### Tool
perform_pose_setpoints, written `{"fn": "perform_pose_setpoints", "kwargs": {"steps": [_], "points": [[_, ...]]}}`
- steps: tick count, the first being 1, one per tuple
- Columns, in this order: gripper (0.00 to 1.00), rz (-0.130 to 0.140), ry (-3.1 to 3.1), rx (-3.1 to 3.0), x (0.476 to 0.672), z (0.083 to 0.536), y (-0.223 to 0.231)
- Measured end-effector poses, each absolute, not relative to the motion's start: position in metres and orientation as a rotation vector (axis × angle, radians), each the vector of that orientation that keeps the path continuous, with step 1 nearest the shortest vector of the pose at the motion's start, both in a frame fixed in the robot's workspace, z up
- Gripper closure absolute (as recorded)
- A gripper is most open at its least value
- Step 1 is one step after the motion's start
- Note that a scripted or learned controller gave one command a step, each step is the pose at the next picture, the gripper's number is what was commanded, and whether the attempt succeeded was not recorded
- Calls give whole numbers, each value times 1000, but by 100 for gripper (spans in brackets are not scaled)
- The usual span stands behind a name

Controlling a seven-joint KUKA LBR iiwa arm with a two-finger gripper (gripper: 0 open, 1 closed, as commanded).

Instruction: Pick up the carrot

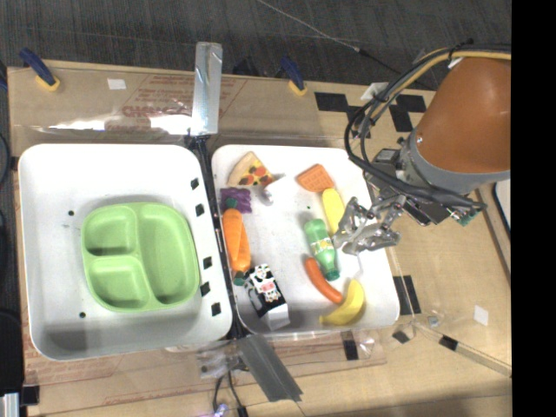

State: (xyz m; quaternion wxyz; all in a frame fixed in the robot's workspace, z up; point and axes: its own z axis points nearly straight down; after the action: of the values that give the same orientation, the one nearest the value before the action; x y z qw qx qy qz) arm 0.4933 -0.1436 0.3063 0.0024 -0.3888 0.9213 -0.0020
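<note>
Gripper (363,229) hovers over the right bin (287,159), fingers spread apart and holding nothing.
The carrot (235,241) lies well to its left, against that bin's left wall.

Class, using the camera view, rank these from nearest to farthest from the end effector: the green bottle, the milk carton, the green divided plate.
1. Green bottle: just left of the end effector, right bin.
2. Milk carton: lower left, near the right bin's front edge.
3. Green divided plate: far left, in the left bin.
</note>
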Motion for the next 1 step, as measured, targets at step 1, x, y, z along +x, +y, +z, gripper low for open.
{"fn": "perform_pose_setpoints", "kwargs": {"steps": [1], "points": [[100, 2, 2643, -1699, 497, 278, -160]]}}
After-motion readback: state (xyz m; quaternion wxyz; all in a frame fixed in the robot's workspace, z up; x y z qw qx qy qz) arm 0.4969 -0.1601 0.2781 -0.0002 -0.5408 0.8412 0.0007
